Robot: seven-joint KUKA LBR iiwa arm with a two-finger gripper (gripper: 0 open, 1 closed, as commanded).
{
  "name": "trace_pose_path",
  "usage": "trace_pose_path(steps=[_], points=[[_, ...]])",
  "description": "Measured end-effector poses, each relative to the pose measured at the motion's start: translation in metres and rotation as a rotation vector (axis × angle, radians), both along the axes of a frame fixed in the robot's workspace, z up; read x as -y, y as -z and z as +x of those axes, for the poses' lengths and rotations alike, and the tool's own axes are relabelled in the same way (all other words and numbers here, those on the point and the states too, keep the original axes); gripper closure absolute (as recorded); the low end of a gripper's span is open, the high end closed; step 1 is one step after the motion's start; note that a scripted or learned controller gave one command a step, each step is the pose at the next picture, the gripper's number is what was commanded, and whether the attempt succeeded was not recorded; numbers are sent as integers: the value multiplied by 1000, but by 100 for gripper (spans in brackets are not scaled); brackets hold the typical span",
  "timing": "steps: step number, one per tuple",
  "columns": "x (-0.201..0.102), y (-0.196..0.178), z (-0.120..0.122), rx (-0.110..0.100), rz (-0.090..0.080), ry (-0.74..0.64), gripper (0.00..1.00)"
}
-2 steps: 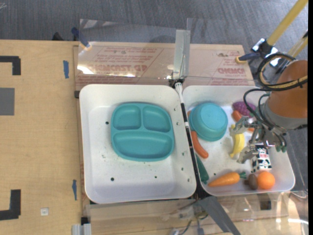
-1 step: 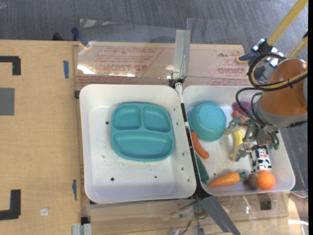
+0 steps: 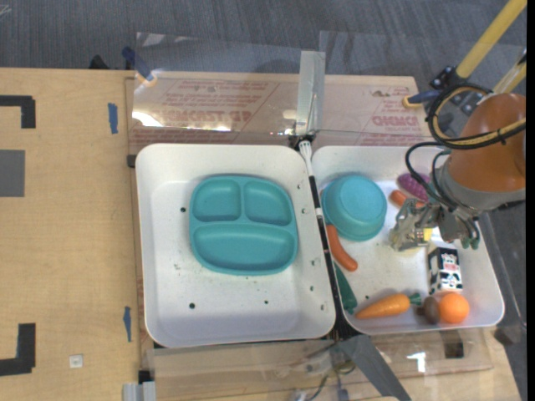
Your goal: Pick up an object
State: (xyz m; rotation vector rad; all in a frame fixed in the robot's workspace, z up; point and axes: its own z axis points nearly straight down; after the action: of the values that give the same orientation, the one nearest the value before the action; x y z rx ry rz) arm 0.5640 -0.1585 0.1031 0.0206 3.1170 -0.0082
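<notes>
My gripper hangs low over the middle of the right bin, just right of an upturned teal bowl. Nothing shows as held in it. The arm's orange band sits above the bin's right side and hides part of it. A black-and-white carton lies just right of and below the gripper. At the bin's front lie a carrot, an orange and a small brown item. A red-orange sausage-like piece lies along the left wall. A purple item and a small orange piece lie behind the gripper.
The left bin holds a teal divided plate. A metal post and a clear panel stand behind the bins. Cables and a yellow rod hang at the upper right. A wooden bench top lies to the left.
</notes>
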Motion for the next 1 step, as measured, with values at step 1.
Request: trace_pose_path(steps=[1], points=[[-24, -117, 58, -6, 3, -32, 100]])
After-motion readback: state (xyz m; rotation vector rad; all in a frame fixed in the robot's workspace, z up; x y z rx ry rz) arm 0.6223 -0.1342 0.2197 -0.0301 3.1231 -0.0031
